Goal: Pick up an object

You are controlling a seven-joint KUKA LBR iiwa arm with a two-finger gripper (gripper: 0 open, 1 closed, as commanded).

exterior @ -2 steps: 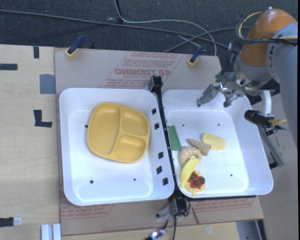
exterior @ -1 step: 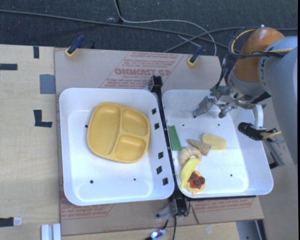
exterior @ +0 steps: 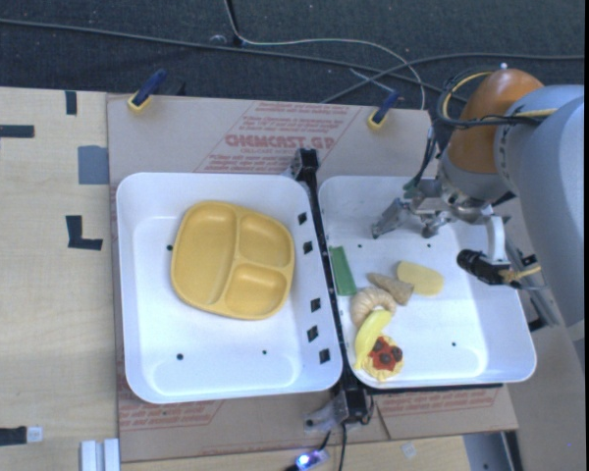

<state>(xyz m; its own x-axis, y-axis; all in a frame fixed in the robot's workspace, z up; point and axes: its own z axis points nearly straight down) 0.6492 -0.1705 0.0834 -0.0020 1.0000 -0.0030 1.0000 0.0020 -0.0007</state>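
Observation:
The right bin [exterior: 491, 356] holds several small toy foods. A pale yellow oval piece [exterior: 419, 278] lies near its middle, with a tan piece [exterior: 391, 287] just left of it. A green stick [exterior: 342, 270] rests along the bin's left wall. A beige piece [exterior: 369, 302], a yellow banana [exterior: 371, 334] and a red item [exterior: 385, 357] sit toward the front left. My gripper [exterior: 406, 227] hovers over the back of this bin, above and behind the yellow oval piece. It is open, with nothing between its fingers.
The left bin [exterior: 137, 263] carries a yellow divided plate [exterior: 233, 259]. A black divider [exterior: 317, 253] runs between the bins. Cables trail across the dark floor behind the bench, and the arm's orange band [exterior: 491, 116] looms over the right bin's back right corner.

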